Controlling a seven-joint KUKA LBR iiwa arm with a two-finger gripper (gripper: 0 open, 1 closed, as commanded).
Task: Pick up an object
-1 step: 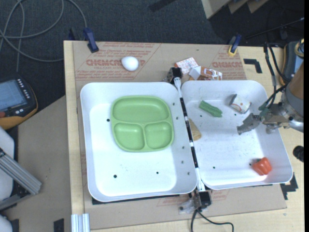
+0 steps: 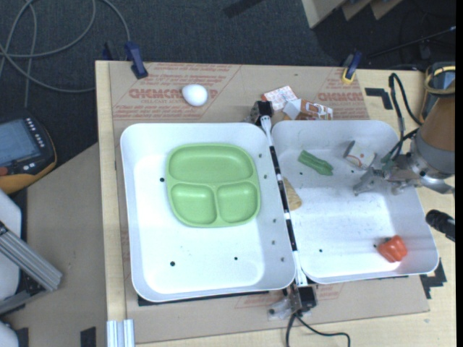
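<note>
Objects lay scattered in the right bin [image 2: 405,262]: a green piece [image 2: 315,162] near its upper left, an orange-red piece [image 2: 393,249] near its lower right corner. The gripper [image 2: 365,182] hovered low at the bin's right side, apart from both; whether it was clenched or released could not be told. A green divided plate [image 2: 213,183] sat in the left bin [image 2: 145,251].
</note>
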